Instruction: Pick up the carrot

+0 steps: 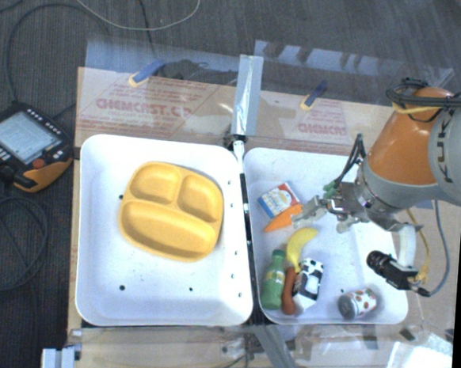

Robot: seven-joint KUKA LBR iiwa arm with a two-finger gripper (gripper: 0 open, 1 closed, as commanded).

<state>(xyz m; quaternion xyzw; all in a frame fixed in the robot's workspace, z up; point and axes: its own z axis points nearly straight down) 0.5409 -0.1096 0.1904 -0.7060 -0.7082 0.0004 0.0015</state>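
Orange carrot (283,217) lies near the right bin's (395,315) left wall; gripper (317,211) state unclear.

A yellow tray (172,211) lies in the left bin (95,288). In the right bin (379,310), taking the banana (300,243) as landmark: a small box (279,197) above-left, a green bottle (275,279) below-left, a black-and-white toy (309,279) below, a can (357,303) lower right.
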